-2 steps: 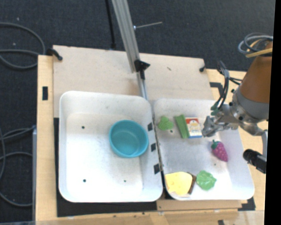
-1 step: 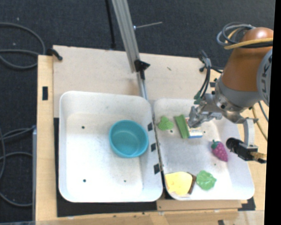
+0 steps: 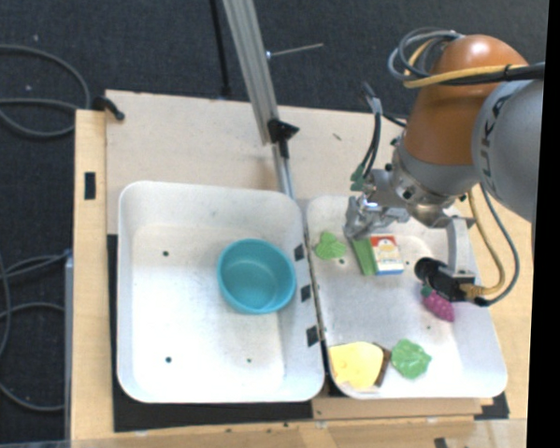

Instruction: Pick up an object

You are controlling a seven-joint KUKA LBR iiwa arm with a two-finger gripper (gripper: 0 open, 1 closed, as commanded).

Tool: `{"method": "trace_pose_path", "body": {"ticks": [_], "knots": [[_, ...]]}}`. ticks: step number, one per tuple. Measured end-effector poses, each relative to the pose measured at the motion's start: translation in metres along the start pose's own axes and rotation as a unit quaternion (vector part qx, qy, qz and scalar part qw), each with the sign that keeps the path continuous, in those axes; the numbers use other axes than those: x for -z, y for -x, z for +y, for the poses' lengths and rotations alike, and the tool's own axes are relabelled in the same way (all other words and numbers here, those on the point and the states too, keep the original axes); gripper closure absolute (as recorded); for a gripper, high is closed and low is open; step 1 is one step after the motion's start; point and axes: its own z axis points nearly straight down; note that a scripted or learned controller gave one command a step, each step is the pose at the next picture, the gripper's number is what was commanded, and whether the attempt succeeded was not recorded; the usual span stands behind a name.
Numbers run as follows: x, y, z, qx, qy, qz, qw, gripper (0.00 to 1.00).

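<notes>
My gripper (image 3: 361, 223) hangs over the far left part of the right bin (image 3: 470, 355). Just below it lies a small box (image 3: 381, 255) with a green side and a red and white face. A pale green lump (image 3: 330, 246) sits left of the box, by the bin's left wall. The gripper's tip is close above the box's far end; whether they touch is unclear. A purple piece (image 3: 440, 305) lies at the right side of this bin. A yellow wedge (image 3: 355, 364) and a green crumpled piece (image 3: 410, 358) rest at its near edge.
The left bin (image 3: 152, 352) holds a blue bowl (image 3: 256, 275) near its middle. A slanted metal post (image 3: 255, 67) rises from behind the bins, ending near their shared wall. The arm (image 3: 459, 106) covers the right bin's far right corner.
</notes>
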Motion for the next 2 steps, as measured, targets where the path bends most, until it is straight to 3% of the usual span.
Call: {"method": "trace_pose_path", "body": {"ticks": [1, 2], "knots": [[-0.003, -0.045, 0.025, 0.000, 0.000, 0.000, 1.0000, 1.00], [-0.033, -0.091, 0.042, 0.000, -0.002, 0.000, 1.0000, 1.00]]}}
